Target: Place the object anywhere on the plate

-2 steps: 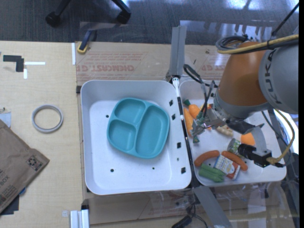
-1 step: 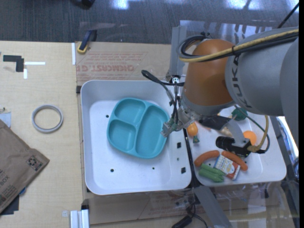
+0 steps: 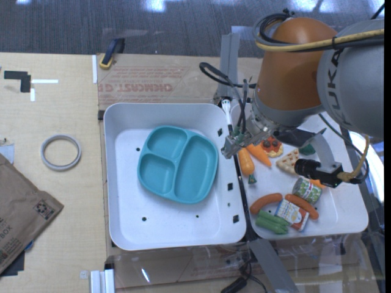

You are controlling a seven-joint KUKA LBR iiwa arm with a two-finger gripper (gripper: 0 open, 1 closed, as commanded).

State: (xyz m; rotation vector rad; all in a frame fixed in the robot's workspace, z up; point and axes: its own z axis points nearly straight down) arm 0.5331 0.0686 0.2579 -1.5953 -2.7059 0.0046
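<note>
A teal plate with three compartments lies in the left white bin, with nothing on it. My gripper hangs over the divide between the two bins, just right of the plate's right rim. An orange toy carrot sits directly below and to the right of the gripper, at the left edge of the right bin. Whether the carrot touches the gripper or lies on the bin floor is unclear from this angle. The arm's orange band and grey body cover the back of the right bin.
The right bin holds several toy foods: a second carrot, a pizza slice, a can, a sausage, green beans. A tape roll and a cardboard box lie on the bench at left.
</note>
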